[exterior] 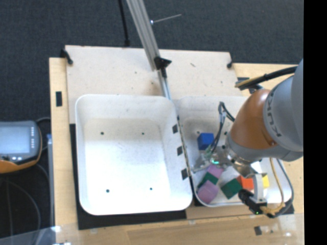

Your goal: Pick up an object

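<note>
The wooden bench point(102, 70) is holding everything up, and the right bin point(204, 102) is sitting on it so that the toys are staying in one place. The left bin point(82, 106) is lying just beside the right bin, touching its side wall, and it is waiting as a second place for things. The grey and orange arm point(265, 121) is reaching over the right bin from its far side and leaning down into it, because the toys to pick are lying there. Inside the right bin, a blue block point(205, 140) is sitting near the middle, by itself. A purple block point(208, 191), a green block point(231, 188) and an orange block point(247, 182) are crowding together at the near end of the right bin, close enough to be touching. The gripper point(212, 163) is hanging low inside the right bin, between the blue block and the crowded ones, so I am guessing it is going for one of them. The wrist is hiding it, so I cannot tell if it is gripping anything or letting go.
</note>
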